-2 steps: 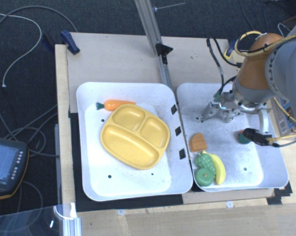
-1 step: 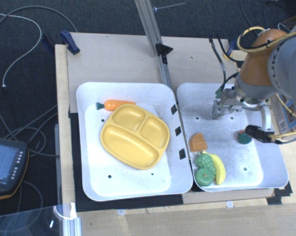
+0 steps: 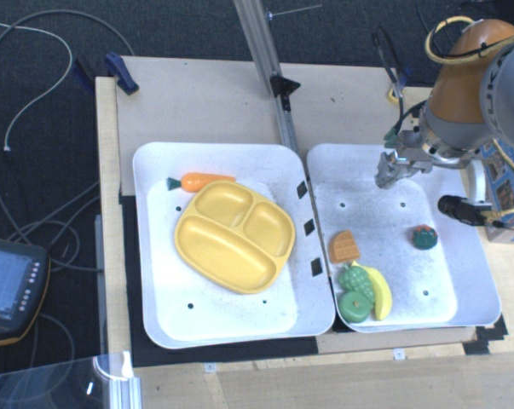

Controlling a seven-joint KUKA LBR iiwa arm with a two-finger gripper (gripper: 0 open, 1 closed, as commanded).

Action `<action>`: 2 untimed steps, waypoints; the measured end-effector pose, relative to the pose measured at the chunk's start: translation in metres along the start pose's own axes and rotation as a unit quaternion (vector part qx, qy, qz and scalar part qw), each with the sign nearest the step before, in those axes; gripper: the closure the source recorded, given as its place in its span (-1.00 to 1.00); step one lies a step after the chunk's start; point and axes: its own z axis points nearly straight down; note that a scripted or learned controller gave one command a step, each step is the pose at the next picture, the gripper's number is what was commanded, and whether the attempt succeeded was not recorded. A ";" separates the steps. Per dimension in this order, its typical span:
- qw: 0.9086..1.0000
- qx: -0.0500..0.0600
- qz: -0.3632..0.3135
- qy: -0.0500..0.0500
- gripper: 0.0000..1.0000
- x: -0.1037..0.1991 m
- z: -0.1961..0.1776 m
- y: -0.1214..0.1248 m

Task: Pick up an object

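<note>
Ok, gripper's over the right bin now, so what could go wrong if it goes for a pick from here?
1. The gripper hangs over bare floor at the back of the right bin; a straight descent would likely close on nothing.
2. The waffle piece, grapes, banana and green apple crowd the bin's left wall, so a grasp there may catch two items or hit the wall.
3. The small strawberry-like toy looks rounded and could slip away.

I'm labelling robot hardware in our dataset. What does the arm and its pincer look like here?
The arm has a rounded orange segment above a grey metallic wrist, with a yellowish cable looped over the top and dark cables behind. The pincer is a small grey metal part below the wrist.
</note>
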 end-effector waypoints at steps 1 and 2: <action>1.000 -0.001 0.000 0.000 1.00 -0.003 -0.055 0.012; 1.000 -0.001 0.000 0.000 1.00 -0.003 -0.111 0.014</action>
